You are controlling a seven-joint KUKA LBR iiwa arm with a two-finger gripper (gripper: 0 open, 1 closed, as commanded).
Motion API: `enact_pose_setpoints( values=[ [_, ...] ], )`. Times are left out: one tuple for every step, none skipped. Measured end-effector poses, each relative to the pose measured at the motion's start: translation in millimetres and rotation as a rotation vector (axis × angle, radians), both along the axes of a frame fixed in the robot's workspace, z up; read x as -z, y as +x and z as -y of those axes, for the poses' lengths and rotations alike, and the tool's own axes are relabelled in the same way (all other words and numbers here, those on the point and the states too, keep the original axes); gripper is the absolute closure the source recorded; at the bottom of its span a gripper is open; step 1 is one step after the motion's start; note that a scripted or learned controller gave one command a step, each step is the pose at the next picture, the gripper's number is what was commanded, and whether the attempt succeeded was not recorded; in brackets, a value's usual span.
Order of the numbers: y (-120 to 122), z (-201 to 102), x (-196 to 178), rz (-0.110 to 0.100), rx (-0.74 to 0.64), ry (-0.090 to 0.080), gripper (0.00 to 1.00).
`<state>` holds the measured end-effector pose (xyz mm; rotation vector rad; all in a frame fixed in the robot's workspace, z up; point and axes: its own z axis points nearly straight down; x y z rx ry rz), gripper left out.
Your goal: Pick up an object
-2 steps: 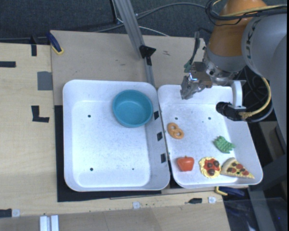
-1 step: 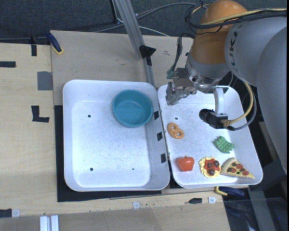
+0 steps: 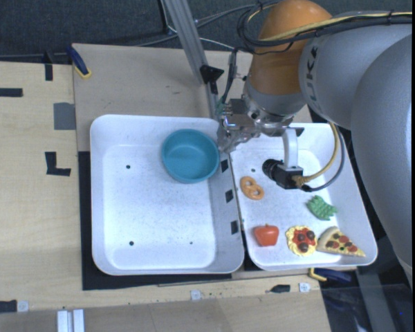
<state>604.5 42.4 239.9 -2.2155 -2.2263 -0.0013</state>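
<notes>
Jaws: honestly couldn't tell how they stood, the gripper (image 3: 229, 135) was tucked low at the blue bowl's (image 3: 189, 155) right rim. Tan bench (image 3: 28, 185) with black tape marks. The left bin (image 3: 124, 254) had just that bowl; the right bin (image 3: 346, 178) held a pretzel (image 3: 252, 188), tomato (image 3: 266, 235), two pizza pieces (image 3: 301, 240) (image 3: 340, 242) and a green leaf (image 3: 321, 207).

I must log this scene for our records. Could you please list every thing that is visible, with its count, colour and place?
bins: 2, white, side by side on the bench
bowl: 1, blue, left bin, far right corner
pretzel: 1, brown, right bin
tomato: 1, red, right bin, near edge
round pizza: 1, yellow and red, right bin
pizza slice: 1, tan and red, right bin, near corner
leafy piece: 1, green, right bin
arm: 1, grey and orange, reaching in from the right
end effector: 1, metallic, above the divide between the bins, beside the bowl
</notes>
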Motion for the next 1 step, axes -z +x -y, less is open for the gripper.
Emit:
enact_pose_setpoints(
  values=[
    [0.2,-43.8,6.1,-0.001,0.001,0.0,1.0]
  ],
)
